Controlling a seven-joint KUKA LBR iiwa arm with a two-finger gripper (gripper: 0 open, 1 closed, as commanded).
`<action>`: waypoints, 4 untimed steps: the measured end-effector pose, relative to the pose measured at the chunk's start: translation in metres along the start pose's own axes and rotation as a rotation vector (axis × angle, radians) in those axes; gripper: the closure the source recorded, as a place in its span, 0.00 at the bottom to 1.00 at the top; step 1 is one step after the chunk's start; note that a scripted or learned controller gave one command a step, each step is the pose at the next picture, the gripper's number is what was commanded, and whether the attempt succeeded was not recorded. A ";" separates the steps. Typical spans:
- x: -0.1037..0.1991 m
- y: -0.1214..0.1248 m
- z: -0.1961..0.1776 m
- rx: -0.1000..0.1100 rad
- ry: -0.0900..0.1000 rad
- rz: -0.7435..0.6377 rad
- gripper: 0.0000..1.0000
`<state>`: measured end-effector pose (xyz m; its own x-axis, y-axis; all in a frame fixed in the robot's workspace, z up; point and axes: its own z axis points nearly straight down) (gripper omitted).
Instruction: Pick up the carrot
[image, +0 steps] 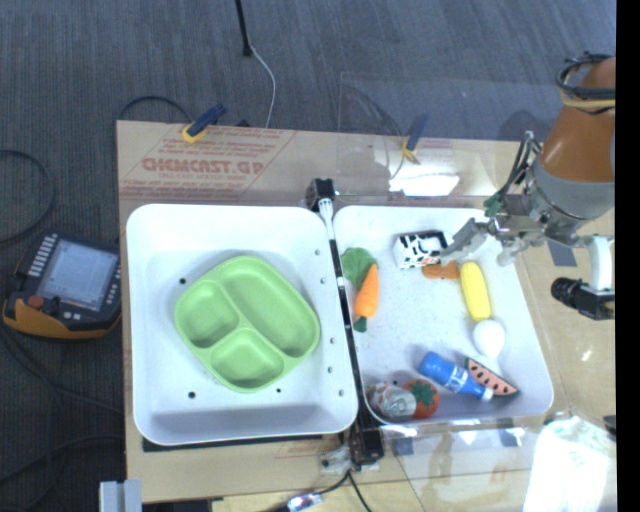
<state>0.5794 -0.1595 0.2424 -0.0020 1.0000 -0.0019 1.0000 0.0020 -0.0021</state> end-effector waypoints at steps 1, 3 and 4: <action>0.045 -0.011 0.124 0.012 0.004 0.017 0.00; 0.170 0.013 0.057 -0.002 0.001 0.500 0.00; 0.166 -0.065 0.060 0.007 -0.002 0.430 0.00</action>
<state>0.5138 0.0065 0.1820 0.4146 0.9100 -0.0060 0.9100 -0.4146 -0.0079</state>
